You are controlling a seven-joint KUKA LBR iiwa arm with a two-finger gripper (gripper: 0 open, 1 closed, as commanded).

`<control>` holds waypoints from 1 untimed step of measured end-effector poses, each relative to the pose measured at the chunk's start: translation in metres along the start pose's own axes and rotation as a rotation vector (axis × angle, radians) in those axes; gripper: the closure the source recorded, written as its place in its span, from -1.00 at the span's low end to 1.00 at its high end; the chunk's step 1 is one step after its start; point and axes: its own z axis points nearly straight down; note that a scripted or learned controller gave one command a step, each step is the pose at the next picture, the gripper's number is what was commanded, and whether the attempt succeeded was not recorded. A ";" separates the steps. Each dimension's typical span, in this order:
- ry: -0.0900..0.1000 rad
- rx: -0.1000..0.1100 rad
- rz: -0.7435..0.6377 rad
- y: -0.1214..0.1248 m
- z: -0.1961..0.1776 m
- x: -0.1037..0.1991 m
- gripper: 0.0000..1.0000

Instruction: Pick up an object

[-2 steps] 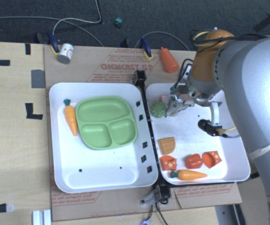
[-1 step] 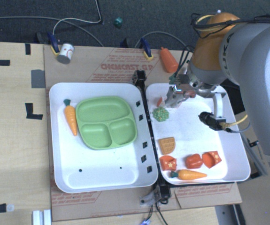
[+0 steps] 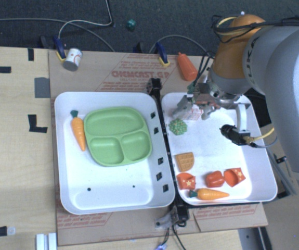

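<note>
Hovering over the right bin (image 3: 266, 191), I have the jaws (image 3: 195, 108) spread open with nothing between them. The green broccoli piece (image 3: 178, 126) lies just below and left of them. I judge this the approach; next calls for lowering and closing.

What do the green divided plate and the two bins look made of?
Green plate: likely moulded plastic, matte, uniform colour with soft rounded compartment edges. Left bin and right bin: probably thin formed plastic, smooth white, with rounded corners and a faint sheen.
</note>
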 end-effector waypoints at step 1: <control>-0.001 0.003 0.001 0.009 0.066 -0.033 -1.00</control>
